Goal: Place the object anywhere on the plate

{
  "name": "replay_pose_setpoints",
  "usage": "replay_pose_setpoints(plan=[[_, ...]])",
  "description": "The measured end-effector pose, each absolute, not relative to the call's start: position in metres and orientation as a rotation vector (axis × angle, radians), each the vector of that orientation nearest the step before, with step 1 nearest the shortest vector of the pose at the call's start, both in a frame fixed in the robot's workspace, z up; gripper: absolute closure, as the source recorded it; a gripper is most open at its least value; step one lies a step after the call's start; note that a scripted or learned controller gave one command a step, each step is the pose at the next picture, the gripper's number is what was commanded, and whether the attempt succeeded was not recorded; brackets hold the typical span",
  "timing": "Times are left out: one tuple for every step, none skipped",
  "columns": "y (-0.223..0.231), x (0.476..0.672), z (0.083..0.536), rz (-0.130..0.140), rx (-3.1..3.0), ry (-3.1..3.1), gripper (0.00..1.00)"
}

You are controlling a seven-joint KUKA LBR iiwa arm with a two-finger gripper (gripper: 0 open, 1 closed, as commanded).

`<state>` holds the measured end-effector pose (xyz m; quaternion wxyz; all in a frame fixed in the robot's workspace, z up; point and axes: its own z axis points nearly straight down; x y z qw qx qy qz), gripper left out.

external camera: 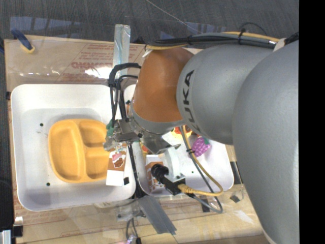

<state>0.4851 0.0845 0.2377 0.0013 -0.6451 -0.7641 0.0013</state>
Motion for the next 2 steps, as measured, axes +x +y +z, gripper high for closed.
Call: replay_pose_setpoints(plan=[[0.082,0.486,0.238,0.004,-2.031,-2.395,0.0],[0.1,0.477,0.261,-0.002,-1.211,-2.902,0.0]])
